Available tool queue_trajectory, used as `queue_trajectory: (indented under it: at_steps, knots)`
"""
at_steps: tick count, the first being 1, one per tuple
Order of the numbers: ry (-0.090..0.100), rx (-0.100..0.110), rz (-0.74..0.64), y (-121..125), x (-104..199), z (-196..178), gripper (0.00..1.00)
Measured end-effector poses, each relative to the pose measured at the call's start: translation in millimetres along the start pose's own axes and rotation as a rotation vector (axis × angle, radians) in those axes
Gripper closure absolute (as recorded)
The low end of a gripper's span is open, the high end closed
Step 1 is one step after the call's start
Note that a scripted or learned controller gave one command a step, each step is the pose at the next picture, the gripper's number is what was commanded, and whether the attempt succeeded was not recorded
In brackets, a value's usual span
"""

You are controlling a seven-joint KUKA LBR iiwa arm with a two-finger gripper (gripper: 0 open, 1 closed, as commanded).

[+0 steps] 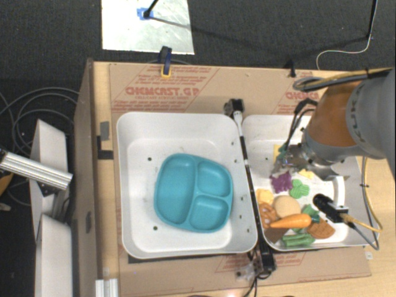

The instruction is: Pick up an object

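Purple grapes (282, 182) | small knobbly cluster | gripper (286, 161) seemingly just above

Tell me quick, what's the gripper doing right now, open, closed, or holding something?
Gripper: cannot be told; it sits low in the right bin, just above the purple grapes.

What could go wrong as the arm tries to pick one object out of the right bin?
The toy food is packed tight: the purple grapes touch the green piece and sit close to the egg-shaped piece, so the gripper might catch two items or push one aside. The carrot lies across others and could roll.
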State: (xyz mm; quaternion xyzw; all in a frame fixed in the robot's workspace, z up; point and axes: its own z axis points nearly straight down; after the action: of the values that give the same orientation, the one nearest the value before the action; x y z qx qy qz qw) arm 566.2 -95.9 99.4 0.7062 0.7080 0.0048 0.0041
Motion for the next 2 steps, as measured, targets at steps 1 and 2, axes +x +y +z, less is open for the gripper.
queue_trajectory:
  at_steps: [1,2]
  knots:
    - [0.001,0.004,-0.008,-4,59,-90,1.0]
    - [-0.002,0.008,0.002,32,27,-85,1.0]
